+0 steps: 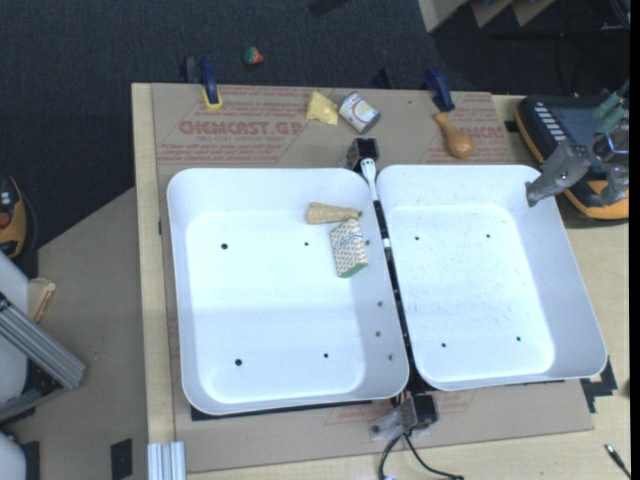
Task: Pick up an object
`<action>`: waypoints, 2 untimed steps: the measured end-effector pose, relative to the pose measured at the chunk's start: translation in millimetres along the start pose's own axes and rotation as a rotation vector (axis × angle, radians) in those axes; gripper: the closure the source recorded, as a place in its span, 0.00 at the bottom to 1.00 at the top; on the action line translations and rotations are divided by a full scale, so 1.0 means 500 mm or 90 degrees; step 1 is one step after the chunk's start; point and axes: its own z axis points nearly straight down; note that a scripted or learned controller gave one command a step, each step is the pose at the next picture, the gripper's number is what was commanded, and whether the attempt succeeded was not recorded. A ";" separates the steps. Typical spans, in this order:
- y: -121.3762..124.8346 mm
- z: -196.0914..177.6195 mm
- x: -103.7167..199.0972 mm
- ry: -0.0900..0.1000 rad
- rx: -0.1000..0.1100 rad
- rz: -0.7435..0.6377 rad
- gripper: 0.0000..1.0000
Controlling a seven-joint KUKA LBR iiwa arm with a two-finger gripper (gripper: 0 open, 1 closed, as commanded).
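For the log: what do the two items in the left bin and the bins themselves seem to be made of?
The tan cone-shaped piece looks matte and rough, perhaps foam or rubber; too small to be sure. The flat packet with a green-and-white pattern looks like printed paper or foil, slightly crumpled. The shallow white bins look like smooth moulded plastic, with rounded corners and faint sheen.

The gripper hangs at the right bin's far right rim. Below and left of it that bin's floor lies open. Farther left, past the shared rims, a tan piece and patterned packet crowd the left bin's far right corner.
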 end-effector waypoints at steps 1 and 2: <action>0.005 -0.025 -0.008 -0.003 -0.006 0.004 1.00; 0.003 0.291 0.134 -0.001 0.007 0.000 1.00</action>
